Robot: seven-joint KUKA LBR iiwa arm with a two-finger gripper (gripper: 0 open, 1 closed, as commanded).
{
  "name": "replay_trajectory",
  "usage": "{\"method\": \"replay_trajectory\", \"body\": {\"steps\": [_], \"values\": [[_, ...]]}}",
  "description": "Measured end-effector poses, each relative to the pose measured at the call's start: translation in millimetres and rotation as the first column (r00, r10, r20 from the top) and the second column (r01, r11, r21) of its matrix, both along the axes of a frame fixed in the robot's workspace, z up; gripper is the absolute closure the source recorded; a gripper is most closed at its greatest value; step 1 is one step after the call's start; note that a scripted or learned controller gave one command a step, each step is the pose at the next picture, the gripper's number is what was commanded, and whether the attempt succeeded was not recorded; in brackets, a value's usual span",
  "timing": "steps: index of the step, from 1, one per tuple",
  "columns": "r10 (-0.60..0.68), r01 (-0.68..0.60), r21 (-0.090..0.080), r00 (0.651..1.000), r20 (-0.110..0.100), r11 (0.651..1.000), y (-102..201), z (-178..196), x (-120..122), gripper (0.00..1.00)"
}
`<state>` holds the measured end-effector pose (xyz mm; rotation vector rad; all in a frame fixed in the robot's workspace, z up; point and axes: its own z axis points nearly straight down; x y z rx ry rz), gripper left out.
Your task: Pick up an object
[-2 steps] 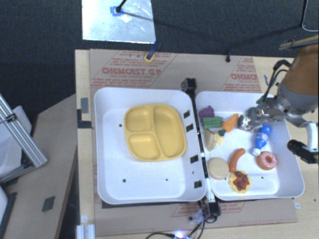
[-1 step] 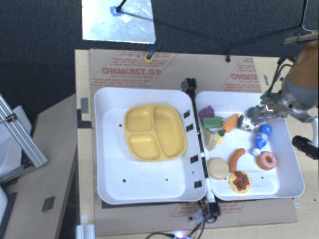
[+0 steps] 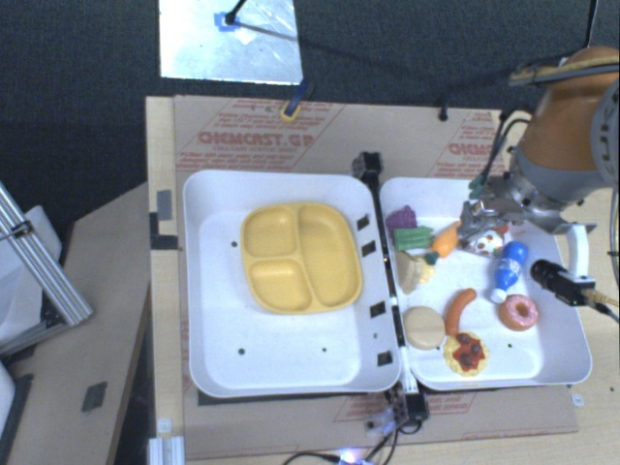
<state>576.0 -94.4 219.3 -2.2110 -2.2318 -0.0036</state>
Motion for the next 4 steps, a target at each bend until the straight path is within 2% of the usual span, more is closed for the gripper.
{"method": "replay_trajectory", "body": {"steps": [1, 2, 3, 4], "values": [[0.0, 0.0, -0.001, 1.0, 0.002, 1.0, 47, -7, 20, 1.0], [0.002, -0.002, 0.001, 1.0, 0.002, 1.0, 109, 4, 32, 1.0], [-0.001, 0.001, -0.001, 1.0, 0.002, 1.0, 144, -5, 49, 1.0], [-0.003, 0.003, -0.001, 1.0, 0.002, 1.0, 139, 16, 48, 1.0]]}}
